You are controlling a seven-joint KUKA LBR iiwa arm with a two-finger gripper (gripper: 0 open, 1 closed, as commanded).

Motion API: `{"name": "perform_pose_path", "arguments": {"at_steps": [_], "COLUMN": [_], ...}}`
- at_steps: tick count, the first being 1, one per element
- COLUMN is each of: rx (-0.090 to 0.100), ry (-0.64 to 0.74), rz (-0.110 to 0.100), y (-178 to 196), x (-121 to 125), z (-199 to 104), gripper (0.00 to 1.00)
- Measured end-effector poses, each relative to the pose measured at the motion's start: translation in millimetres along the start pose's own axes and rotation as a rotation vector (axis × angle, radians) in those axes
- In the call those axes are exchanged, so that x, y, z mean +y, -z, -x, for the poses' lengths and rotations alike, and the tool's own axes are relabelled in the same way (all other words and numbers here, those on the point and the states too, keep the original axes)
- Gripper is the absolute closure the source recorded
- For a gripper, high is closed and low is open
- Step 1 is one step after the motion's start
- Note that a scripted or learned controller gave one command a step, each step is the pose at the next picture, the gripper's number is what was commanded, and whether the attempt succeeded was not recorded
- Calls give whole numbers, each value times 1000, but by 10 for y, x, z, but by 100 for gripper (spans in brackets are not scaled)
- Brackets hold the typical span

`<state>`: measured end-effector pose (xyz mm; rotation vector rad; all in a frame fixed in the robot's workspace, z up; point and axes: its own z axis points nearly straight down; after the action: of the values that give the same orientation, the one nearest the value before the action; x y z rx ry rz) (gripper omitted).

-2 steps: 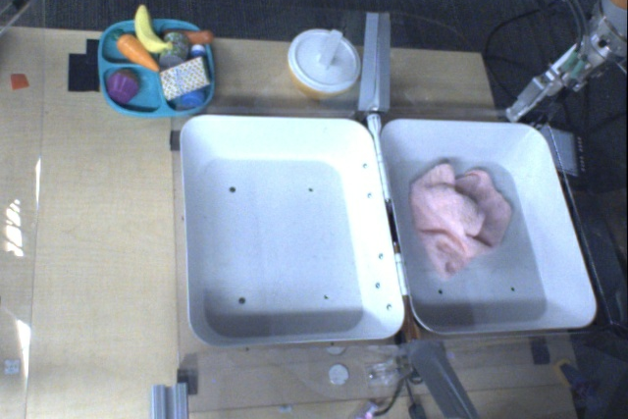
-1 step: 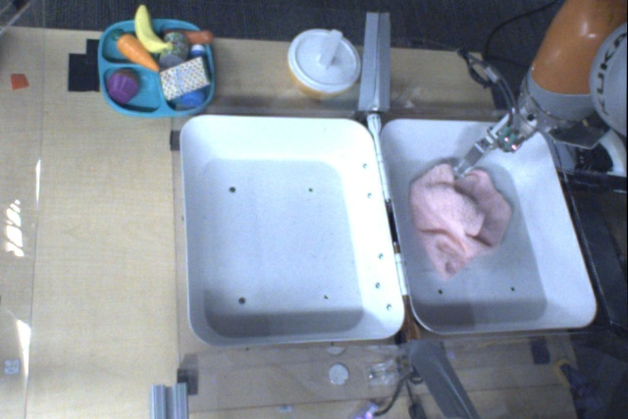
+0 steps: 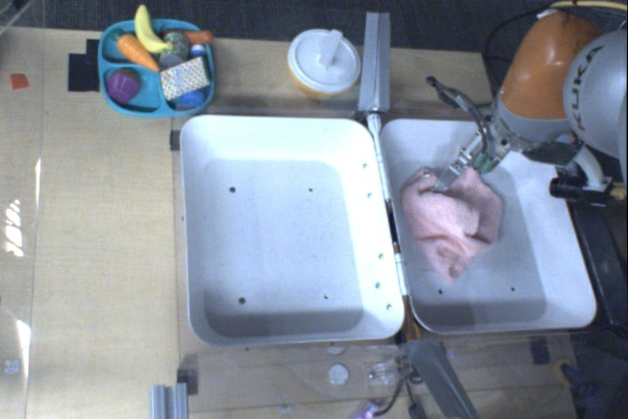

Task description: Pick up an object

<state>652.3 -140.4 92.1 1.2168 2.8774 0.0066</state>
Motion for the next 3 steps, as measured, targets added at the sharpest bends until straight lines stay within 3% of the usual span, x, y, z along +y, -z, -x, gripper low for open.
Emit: {"name": "perform_pose_path", "arguments": {"at_steps": [1,2,3], "rx": [-2,-5,-5], "ry": [-257,-255,-255], "rz": [4,10,10], "y": [9,125,124], "x": [-387,-354,-355], "z": [-269,-251,-252], "gripper": [0,100,0]}}
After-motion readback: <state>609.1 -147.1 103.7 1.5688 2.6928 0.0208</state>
